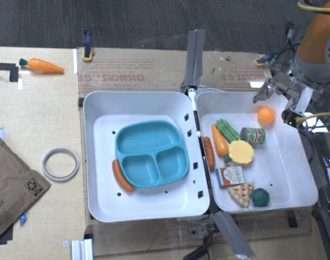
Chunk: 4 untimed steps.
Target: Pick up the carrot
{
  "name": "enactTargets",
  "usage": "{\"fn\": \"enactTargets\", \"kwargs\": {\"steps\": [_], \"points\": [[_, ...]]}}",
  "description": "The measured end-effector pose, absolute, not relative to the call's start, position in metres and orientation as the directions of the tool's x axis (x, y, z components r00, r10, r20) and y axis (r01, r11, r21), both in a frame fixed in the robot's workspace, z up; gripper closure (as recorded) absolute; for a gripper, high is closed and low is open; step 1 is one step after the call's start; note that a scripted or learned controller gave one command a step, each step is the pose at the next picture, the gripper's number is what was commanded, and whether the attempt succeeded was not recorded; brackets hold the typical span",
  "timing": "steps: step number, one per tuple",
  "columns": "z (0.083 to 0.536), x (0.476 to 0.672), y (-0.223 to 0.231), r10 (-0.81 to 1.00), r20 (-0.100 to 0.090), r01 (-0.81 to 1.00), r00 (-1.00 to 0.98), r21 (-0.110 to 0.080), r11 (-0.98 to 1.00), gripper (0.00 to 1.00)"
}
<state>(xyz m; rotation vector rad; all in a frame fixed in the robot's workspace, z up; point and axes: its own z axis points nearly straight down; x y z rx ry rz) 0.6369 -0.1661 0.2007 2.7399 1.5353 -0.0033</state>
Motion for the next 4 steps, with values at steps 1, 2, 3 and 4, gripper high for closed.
{"fn": "enactTargets", "kwargs": {"steps": [1, 2, 3, 4], "points": [[0.14, 0.658, -0.191, 0.914, -0.002, 0.914, 0.406, -0.002, -0.406, 0.0], [0.092, 0.659, -0.207, 1.0, 0.003, 1.0, 0.004, -0.002, -0.004, 0.0], [0.103, 0.66, -0.209, 1.0, -0.002, 1.0, 0.005, 0.003, -0.005, 1.0], [0.136, 0.659, -0.21, 1.0, -0.002, 1.0, 0.027, 0.003, -0.027, 1.0]]}}
